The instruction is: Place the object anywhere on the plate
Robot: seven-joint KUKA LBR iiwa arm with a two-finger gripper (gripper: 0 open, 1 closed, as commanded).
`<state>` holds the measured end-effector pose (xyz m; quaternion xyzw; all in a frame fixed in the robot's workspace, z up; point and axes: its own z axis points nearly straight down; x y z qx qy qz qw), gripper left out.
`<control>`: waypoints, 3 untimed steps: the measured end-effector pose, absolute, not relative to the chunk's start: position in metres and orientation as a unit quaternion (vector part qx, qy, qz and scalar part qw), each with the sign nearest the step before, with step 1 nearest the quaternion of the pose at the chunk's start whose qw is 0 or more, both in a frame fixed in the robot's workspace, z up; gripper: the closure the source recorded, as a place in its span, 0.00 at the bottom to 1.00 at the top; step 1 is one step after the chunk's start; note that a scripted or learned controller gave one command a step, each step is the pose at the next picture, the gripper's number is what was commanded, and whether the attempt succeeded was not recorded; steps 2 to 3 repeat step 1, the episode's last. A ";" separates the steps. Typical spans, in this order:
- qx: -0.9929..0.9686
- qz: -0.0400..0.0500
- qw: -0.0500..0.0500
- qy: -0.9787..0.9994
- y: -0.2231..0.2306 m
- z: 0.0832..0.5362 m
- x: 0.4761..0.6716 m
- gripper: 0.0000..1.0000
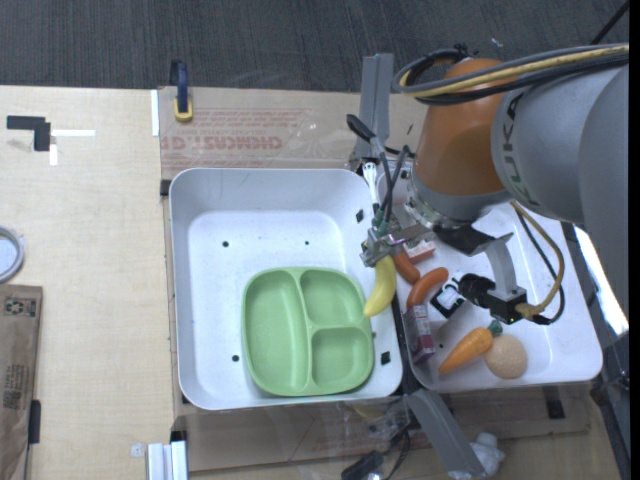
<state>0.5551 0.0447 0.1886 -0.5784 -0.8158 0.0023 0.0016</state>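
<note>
The pincer is clamped on the banana's top, dangling it over the divided green plate's right rim, ready for release.

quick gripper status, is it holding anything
gripper: shut on the banana, which hangs from its fingers over the divide between the bins, beside the green plate.

We note the grey arm reaching in from the right, gripper pointed down, clamping the banana.
</note>
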 end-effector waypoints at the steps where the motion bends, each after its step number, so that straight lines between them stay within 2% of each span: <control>1: -0.579 0.002 0.001 -0.815 0.044 0.189 0.555 0.00; 3: -0.579 0.002 0.001 -0.815 0.044 0.189 0.555 0.00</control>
